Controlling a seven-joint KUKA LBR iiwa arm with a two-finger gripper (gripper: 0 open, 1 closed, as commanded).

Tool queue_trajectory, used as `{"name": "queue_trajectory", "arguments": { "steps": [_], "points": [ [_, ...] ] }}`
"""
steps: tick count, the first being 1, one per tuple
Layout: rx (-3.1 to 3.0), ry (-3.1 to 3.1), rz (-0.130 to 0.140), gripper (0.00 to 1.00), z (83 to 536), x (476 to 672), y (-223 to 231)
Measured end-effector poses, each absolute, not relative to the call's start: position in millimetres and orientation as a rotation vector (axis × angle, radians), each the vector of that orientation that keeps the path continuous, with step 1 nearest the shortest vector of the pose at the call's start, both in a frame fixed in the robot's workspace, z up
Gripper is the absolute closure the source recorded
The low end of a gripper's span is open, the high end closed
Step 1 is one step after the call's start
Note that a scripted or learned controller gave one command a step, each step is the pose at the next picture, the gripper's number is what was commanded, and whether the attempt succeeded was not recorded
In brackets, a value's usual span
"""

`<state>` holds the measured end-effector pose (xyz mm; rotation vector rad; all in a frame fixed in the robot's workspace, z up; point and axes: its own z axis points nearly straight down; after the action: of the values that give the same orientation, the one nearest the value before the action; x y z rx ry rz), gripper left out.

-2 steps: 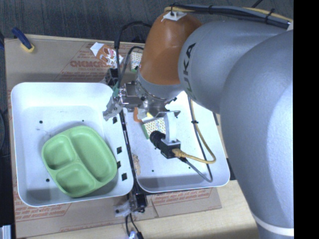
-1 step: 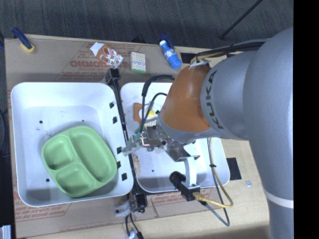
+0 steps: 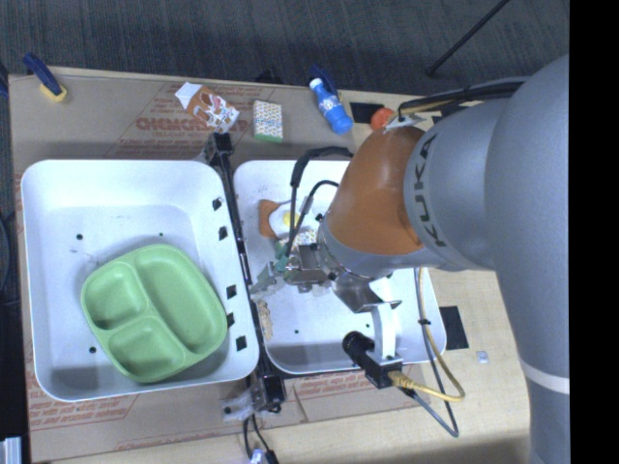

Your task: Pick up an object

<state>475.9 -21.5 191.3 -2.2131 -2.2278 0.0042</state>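
Camera view: tool (image 3: 280, 276) over the right bin (image 3: 309, 348) (open or closed, I cannot tell).

Bench (image 3: 145, 124) covered with brown cardboard sheet, red print on it. Two white bins side by side, directly on cardboard: left bin (image 3: 116, 177), right bin (image 3: 309, 351), walls touching at middle. Behind bins, along far edge: crumpled orange-white wrapper (image 3: 206, 107), just beside it small greenish box (image 3: 268, 121), then blue bottle (image 3: 331, 105) lying on side, near it small orange thing (image 3: 383, 118), kind not clear. Blue-yellow clamp (image 3: 44, 76) at far left corner. Black patch (image 3: 452, 327) on bench surface right of right bin.
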Motion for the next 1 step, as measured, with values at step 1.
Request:
{"name": "queue_trajectory", "arguments": {
  "steps": [1],
  "points": [
    [-2.211,-2.231,0.003,0.00,191.4,476.1,16.8]
  ]
}}
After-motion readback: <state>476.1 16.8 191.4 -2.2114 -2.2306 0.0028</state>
